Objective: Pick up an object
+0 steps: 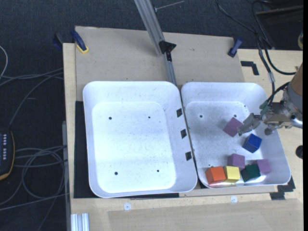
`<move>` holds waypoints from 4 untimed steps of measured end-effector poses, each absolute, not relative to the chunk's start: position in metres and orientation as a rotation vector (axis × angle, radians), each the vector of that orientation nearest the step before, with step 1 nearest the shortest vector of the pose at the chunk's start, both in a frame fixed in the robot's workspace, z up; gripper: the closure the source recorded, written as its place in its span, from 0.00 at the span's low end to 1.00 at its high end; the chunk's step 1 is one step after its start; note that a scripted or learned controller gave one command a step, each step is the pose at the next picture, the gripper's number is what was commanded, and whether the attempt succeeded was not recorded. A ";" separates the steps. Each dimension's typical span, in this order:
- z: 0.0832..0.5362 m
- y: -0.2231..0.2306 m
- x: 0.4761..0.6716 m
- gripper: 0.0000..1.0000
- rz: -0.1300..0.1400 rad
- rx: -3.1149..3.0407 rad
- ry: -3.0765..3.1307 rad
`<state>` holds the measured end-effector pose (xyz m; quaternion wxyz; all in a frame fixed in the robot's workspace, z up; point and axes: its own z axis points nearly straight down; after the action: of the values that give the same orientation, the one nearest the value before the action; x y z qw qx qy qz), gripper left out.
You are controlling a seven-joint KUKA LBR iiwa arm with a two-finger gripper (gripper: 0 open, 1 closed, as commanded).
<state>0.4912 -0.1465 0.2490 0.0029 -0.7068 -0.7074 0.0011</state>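
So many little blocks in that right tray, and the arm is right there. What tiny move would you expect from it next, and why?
Probably a short drop straight down onto the blue block. The end effector sits in the right bin between that block and a purple block, and nothing is visibly between its fingers. The blue block lies apart from the row of blocks along the bin's near wall, so it looks like the easier target.

One fixed view, set high above the bench (pixel 144 49), angled down at a slant, both white bins (pixel 96 93) taken in whole at mid-frame, dark floor and cables (pixel 29 153) caught along left and top edges.
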 end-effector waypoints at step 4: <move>0.215 -0.158 0.487 1.00 -0.006 -2.226 -2.228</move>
<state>0.4873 -0.1578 0.2146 -0.0038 -0.7068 -0.7074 -0.0018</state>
